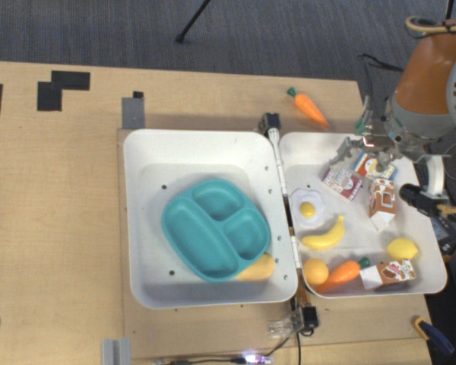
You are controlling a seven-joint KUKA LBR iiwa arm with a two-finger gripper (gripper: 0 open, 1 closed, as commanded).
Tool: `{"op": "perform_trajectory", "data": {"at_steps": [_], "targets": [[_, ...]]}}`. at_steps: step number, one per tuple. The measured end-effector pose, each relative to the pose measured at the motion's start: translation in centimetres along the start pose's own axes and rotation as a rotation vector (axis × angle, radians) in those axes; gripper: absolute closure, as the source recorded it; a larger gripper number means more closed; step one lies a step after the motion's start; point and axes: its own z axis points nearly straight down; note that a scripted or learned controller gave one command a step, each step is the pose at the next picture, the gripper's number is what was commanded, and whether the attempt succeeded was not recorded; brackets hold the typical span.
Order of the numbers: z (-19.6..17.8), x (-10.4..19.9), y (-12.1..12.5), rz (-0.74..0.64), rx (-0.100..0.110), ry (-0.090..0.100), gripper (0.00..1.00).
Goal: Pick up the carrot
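The left shallow white plastic bin (pixel 144 204) holds a teal divided plate (pixel 215 228). The two-finger gripper (pixel 362 147) hangs over the right bin (pixel 304 154), grip state unclear. An orange carrot (pixel 342 273) lies beside a round orange (pixel 315 271).

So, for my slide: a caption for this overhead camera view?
Arm's tool hovers over right bin near cartons; one carrot lies in it, another carrot on the bench.
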Motion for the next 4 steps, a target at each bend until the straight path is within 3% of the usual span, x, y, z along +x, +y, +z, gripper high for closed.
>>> {"op": "perform_trajectory", "data": {"at_steps": [1, 2, 3, 4], "targets": [[-6.0, -6.1, -5.7, -0.122, -0.002, -0.002, 0.0], [-8.8, -5.1, -12.4, -0.044, -0.001, 0.0, 0.0], [-5.6, -3.0, -12.3, -0.06, -0.001, 0.0, 0.0], [-1.4, -0.6, -12.3, -0.352, -0.001, 0.0, 0.0]]}}
